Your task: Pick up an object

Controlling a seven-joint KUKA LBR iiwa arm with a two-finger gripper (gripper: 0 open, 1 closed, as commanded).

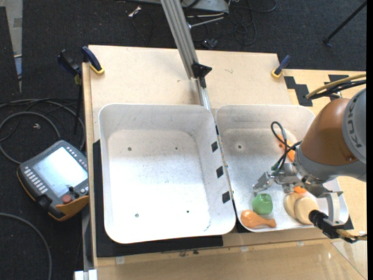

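Note:
My gripper (267, 182) is low in the right bin (245, 121), its metal fingers pointing left, just above a green round object (263, 203). An orange pear-shaped piece (257, 219) lies at the bin's front edge below the green one. A cream and tan object (298, 207) rests to the right of them, partly under the wrist. Bits of orange (287, 146) show behind the arm. The view is too small to tell how the fingers stand, and nothing is seen between them.
The left bin (154, 174) stands beside the right one, sharing a raised middle wall (220, 162). A slanted metal pole (180, 31) rises from the back of the bench. A teach pendant (52, 179) lies on the floor at left.

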